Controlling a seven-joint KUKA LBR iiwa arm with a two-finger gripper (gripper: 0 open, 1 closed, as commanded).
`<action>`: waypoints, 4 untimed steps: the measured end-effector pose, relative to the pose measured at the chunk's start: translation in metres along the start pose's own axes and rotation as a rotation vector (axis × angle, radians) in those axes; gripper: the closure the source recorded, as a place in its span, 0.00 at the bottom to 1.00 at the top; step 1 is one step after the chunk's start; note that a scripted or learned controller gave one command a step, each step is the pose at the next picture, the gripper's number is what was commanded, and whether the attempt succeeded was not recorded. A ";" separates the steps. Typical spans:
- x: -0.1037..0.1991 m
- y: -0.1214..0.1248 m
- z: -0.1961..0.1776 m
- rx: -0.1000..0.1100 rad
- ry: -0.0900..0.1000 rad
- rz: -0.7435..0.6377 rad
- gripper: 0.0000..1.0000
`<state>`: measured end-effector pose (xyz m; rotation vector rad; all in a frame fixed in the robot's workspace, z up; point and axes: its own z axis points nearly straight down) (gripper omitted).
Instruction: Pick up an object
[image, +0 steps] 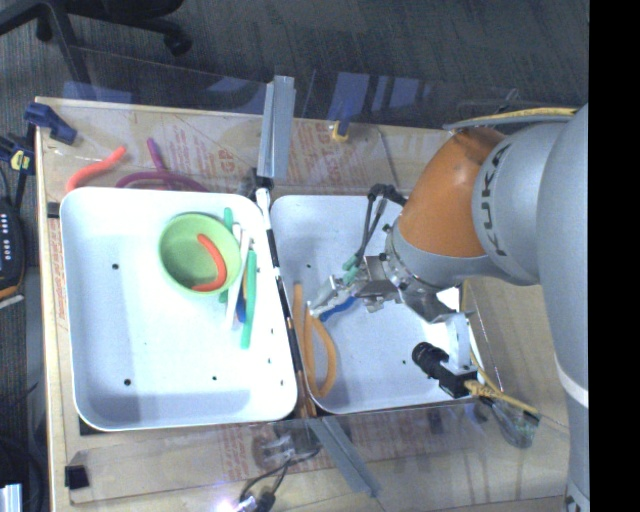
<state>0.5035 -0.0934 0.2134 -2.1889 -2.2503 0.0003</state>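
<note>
Blue obj (338, 311) just under claw (335, 297).

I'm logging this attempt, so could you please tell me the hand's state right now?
Hand: low in the right white bin; open or closed cannot be told.

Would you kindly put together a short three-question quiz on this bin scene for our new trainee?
1. True or false: the green bowl sits in the left bin.
2. The claw hangs over which bin? A) left B) right
3. Fill in: the object lying inside the bowl is coloured ____.

Key:
1. True.
2. B.
3. Orange; it is the curved orange piece in the bowl.
</note>
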 end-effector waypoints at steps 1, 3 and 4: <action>-0.059 0.026 0.121 -0.003 -0.002 -0.050 0.00; -0.015 -0.014 0.105 -0.018 -0.015 -0.080 1.00; 0.012 0.001 -0.026 -0.002 -0.001 -0.422 1.00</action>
